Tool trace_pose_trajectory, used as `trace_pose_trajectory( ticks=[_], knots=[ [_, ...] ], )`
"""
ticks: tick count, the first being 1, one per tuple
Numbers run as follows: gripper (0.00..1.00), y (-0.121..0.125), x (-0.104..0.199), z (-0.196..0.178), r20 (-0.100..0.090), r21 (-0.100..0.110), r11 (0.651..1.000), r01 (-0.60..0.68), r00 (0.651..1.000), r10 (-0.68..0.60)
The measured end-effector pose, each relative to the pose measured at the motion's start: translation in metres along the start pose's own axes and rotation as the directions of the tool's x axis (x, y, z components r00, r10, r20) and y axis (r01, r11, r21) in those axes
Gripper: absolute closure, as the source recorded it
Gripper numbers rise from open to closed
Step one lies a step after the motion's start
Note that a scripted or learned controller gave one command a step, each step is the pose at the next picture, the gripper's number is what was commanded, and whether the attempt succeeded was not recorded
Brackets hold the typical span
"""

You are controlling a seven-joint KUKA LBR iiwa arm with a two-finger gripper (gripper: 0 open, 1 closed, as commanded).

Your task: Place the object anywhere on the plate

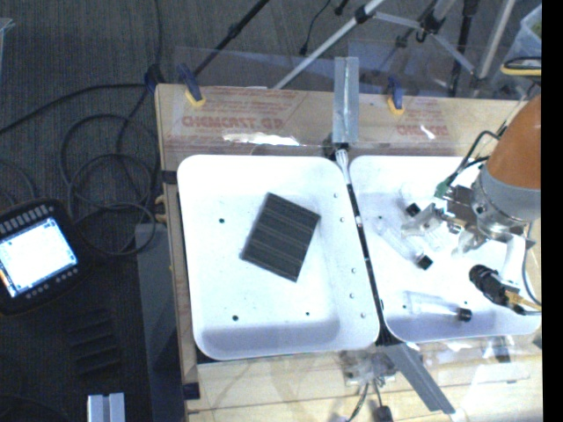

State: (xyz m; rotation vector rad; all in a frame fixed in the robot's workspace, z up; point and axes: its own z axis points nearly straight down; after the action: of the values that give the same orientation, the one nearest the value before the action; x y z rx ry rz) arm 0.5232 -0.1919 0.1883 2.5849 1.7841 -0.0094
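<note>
A dark, ribbed rectangular plate [281,236] lies tilted in the middle of the left bin [202,323]. In the right bin [387,323] lie clear plastic pieces with black caps. One clear tube [433,304] rests near the front wall. Another clear piece [406,243] sits at the bin's middle left, with a black cap [424,261] at its end. A third black cap [411,207] lies farther back. My gripper [438,217] hangs low over the middle of the right bin, right beside these clear pieces. I cannot make out whether it holds one.
A metal divider [345,104] runs between the bins at the back. Blue clamps [189,84] hold the board at the bench's far edge. Cables and a lit pendant [33,255] lie on the floor to the left.
</note>
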Motion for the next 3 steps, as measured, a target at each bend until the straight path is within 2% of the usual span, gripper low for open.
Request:
trace_pose_trajectory(
  ticks=[1, 3],
  knots=[
    [1.00, 0.031, 0.053, 0.057, 0.003, -0.011, 0.996, 0.084, 0.996, -0.084],
    [1.00, 0.070, 0.076, 0.085, 0.036, -0.032, 0.982, 0.186, 0.982, -0.185]
  ],
)
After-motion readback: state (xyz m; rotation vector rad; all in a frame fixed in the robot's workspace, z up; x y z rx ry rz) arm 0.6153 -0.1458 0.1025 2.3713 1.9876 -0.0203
